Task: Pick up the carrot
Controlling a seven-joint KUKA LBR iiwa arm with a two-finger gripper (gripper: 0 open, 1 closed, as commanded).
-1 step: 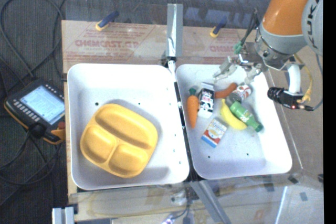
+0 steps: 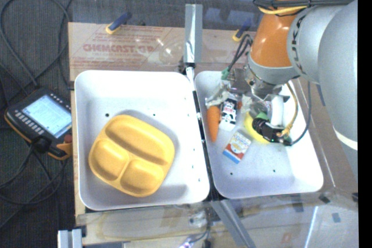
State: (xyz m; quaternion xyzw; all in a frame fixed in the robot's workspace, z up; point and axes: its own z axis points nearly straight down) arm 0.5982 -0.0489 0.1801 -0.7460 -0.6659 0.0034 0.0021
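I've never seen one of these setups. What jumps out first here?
Probably the big yellow divided tray lying in the left bin. Then the grey arm with its orange band, reaching down into the right bin, where a carrot lies by the left wall beside a small cow-patterned carton and a packet.

I have one fixed camera, mounted above the tabletop and tilted down at a slant, far enough back to take in both white bins: the left bin and the right bin. Dark floor shows along the top and left, and the arm looms large at the right, nearer the lens.
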